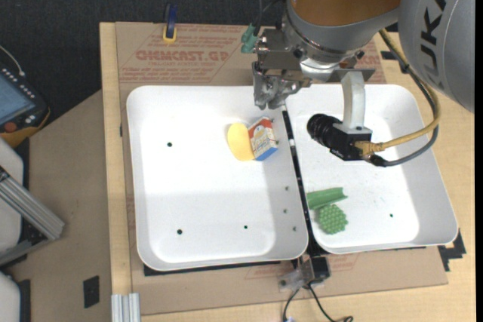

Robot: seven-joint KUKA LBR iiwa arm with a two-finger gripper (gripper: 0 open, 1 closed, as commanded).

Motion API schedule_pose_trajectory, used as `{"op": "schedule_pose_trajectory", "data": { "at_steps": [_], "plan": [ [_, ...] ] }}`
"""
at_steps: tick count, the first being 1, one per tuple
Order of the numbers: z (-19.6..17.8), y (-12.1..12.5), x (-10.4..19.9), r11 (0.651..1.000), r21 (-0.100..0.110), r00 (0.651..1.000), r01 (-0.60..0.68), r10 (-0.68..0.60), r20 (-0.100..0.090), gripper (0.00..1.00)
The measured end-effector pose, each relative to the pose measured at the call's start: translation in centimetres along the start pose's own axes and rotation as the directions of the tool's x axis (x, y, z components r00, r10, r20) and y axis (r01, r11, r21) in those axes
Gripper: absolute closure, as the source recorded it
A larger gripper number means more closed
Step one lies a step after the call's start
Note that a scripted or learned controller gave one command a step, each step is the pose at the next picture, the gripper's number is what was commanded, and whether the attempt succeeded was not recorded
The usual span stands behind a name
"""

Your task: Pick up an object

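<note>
End effector [270, 96] is hanging just above the little carton [263, 139] and yellow piece [239, 142] in the left bin [151, 185]; can't tell its grip.

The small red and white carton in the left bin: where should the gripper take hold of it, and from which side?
Probably from above, gripping the small carton across its narrower sides near the top. It leans against the yellow object on its left, so one finger needs the gap there; the gripper hovers just behind it.

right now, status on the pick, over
Pincer over left white bin, nothing seen held. Yellow oval piece and small red-blue carton just below. Green broccoli toy in right bin.
</note>
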State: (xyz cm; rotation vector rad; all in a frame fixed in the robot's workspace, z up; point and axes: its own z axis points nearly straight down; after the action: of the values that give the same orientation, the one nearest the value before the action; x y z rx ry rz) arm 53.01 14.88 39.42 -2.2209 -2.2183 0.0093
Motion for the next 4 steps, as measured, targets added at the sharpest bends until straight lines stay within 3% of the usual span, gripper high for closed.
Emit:
{"op": "schedule_pose_trajectory", "data": {
  "at_steps": [1,2,3,4],
  "plan": [
    [-1.5,-0.1,0.0,1.0,-0.008,1.0,0.002,-0.002,-0.002,1.0],
    [1.0,4.8,-0.4,1.0,-0.008,1.0,-0.001,0.001,-0.002,1.0],
    [-13.5,5.4,-6.0,1.0,-0.026,1.0,-0.005,0.005,-0.003,1.0],
    [-14.1,8.7,3.9,1.0,-0.011,1.0,0.011,-0.011,-0.006,1.0]
  ]
}}
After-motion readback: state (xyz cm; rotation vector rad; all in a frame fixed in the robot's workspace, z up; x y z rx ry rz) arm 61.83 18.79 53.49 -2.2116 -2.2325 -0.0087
